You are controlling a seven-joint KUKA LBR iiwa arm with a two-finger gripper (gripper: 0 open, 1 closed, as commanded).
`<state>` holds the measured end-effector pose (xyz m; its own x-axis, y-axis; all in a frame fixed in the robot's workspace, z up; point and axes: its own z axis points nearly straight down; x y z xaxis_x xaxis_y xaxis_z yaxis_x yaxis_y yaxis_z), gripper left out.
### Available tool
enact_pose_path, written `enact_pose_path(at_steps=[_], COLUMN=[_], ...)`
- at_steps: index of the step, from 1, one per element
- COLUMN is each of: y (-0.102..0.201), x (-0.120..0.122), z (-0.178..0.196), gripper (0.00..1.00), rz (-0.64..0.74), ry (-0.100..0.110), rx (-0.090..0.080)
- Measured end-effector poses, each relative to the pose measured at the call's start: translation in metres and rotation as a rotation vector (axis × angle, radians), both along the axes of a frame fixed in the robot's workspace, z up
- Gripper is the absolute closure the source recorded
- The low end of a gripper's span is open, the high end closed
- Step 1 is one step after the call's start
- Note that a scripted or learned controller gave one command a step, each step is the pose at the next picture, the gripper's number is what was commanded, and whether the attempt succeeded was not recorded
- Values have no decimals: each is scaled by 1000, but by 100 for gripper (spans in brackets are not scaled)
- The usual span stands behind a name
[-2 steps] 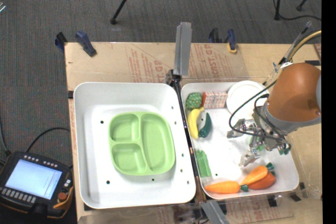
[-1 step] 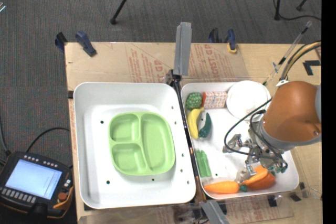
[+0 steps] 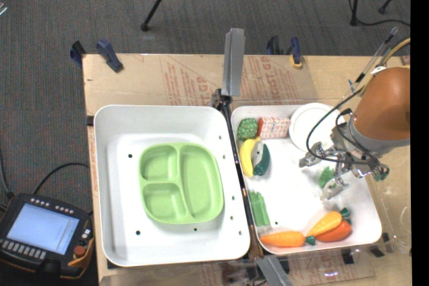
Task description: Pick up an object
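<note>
With the end effector [image 3: 333, 177] low at right of frame, finger state indiscernible, beside a small green toy piece [image 3: 326, 176], approach seems underway; next: descend and close.

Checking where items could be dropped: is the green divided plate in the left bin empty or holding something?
Empty: the green divided plate shows three bare compartments in the left bin.

Hidden and cut off

The gripper [image 3: 333, 179] partly covers a green object [image 3: 326, 176], too hidden to identify; the arm [image 3: 383, 107] runs off the right edge.
</note>
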<state>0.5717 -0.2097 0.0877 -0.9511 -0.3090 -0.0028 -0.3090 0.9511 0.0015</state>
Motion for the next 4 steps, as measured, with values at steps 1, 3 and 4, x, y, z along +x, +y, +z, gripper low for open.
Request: enact_pose_path(at_steps=[1, 3, 4], y=[1, 2, 4], x=[-13, -29, -28], z=[0, 0, 10], gripper=[0, 0, 100], rz=[-33, -18, -20], ry=[2, 0, -2], rx=[1, 0, 2])
